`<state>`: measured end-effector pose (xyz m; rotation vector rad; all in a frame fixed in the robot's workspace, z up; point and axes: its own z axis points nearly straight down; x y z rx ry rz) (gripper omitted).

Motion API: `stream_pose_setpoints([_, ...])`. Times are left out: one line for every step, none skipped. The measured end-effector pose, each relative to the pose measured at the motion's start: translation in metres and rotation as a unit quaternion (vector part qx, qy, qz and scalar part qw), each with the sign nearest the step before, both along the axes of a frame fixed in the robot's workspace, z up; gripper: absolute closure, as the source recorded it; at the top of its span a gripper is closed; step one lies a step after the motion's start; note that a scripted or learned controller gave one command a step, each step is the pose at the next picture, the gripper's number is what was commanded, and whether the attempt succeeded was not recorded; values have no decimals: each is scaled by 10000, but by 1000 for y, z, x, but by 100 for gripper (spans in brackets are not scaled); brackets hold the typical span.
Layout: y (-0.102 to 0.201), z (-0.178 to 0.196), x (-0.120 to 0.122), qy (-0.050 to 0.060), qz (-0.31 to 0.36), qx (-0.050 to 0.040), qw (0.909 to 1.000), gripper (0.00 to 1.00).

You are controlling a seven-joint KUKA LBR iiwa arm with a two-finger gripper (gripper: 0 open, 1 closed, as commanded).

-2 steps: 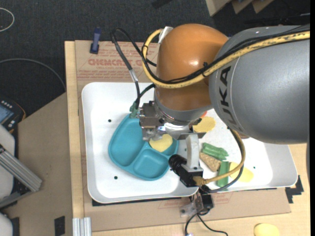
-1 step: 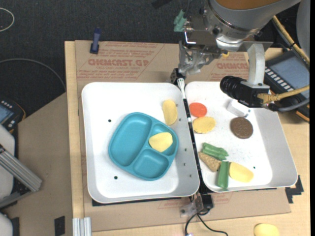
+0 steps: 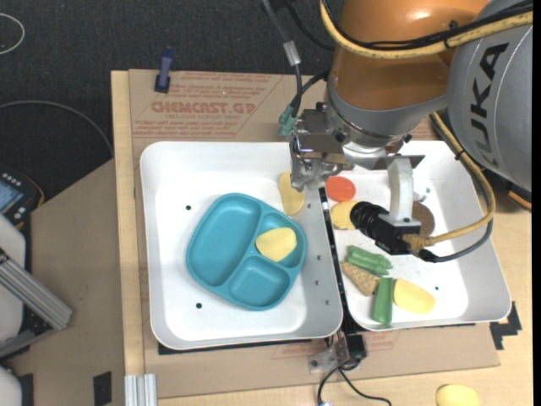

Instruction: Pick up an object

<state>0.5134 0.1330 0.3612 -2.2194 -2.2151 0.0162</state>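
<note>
Two white bins sit side by side on my table. The left bin (image 3: 161, 252) holds a blue divided tray (image 3: 228, 248) with a yellow piece (image 3: 275, 243) in its three-o'clock compartment. The right bin (image 3: 482, 286) holds green (image 3: 368, 258), orange (image 3: 341, 189) and yellow (image 3: 413, 294) pieces. My jaws (image 3: 355, 180) hang over the divide; my wrist hides them, so I cannot tell their state.

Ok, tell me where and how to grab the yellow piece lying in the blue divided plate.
Take the yellow piece across its narrow width, coming straight down from above. It lies flat in the right-hand compartment of the blue divided plate, a rounded oval, with the plate's ridges close beside it, so a side approach would probably hit the walls. Centre the jaws on its middle.
</note>
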Motion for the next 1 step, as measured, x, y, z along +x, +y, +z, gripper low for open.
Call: stream_pose_setpoints([1, 17, 2, -71, 8, 20, 10000, 100])
